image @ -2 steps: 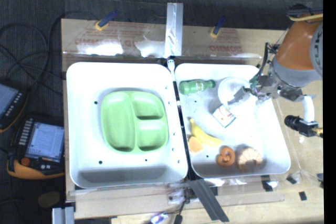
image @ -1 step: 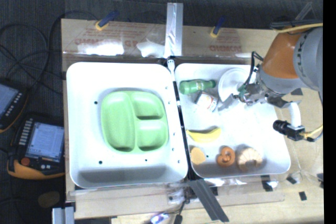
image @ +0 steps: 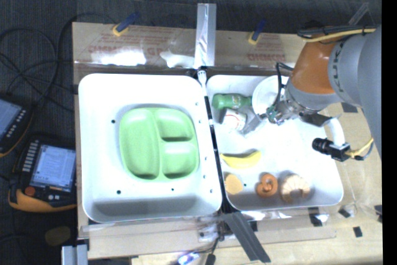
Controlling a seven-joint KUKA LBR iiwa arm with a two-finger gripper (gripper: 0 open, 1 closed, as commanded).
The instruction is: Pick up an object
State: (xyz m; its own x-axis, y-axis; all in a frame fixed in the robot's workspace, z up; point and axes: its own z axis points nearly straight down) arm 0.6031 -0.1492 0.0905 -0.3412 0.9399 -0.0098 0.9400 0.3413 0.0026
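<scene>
The gripper (image: 249,124) reaches down into the right bin (image: 322,186), its tip beside a green bottle (image: 228,101) and a small white and red object (image: 232,120). A white bowl (image: 265,95) lies just behind the wrist. Below the gripper lies a yellow banana (image: 240,159). Along the bin's front sit a tan round piece (image: 234,184), a brown doughnut (image: 267,185) and a pale pastry (image: 294,187). Nothing is visibly between the fingers.
The left bin (image: 99,183) holds a green divided plate (image: 160,141). A ridge separates the two bins. The arm's grey body and orange band (image: 313,68) cover the right bin's back right corner. Cables and devices lie on the floor to the left.
</scene>
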